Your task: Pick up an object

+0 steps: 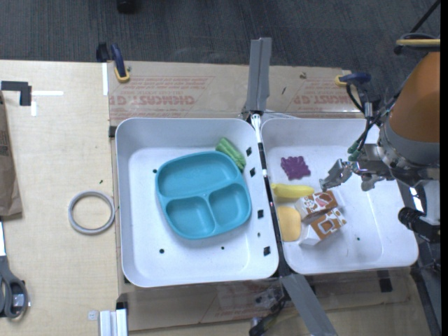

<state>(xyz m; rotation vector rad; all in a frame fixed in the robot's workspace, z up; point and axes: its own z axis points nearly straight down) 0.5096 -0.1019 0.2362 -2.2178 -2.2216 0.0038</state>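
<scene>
My gripper point(350, 180) hangs over the right bin point(371, 250), open, with nothing between its fingers. Just left of and below it lies a brown and white carton point(323, 215). A yellow banana point(292, 191) lies beside the carton, and a yellow-orange round fruit point(288, 223) rests against the bin's left wall. A purple bunch of grapes point(295, 166) sits further back, left of the gripper. In the left bin point(133, 208), a blue divided plate point(203, 194) lies flat with a green item point(231, 152) at its back right edge.
A grey divider post point(259, 75) stands between the bins at the back. A grey tape ring point(92, 211) lies on the bench to the left. Scissors point(10, 292) sit at the bench's front left corner. Bare bin floor shows right of the carton.
</scene>
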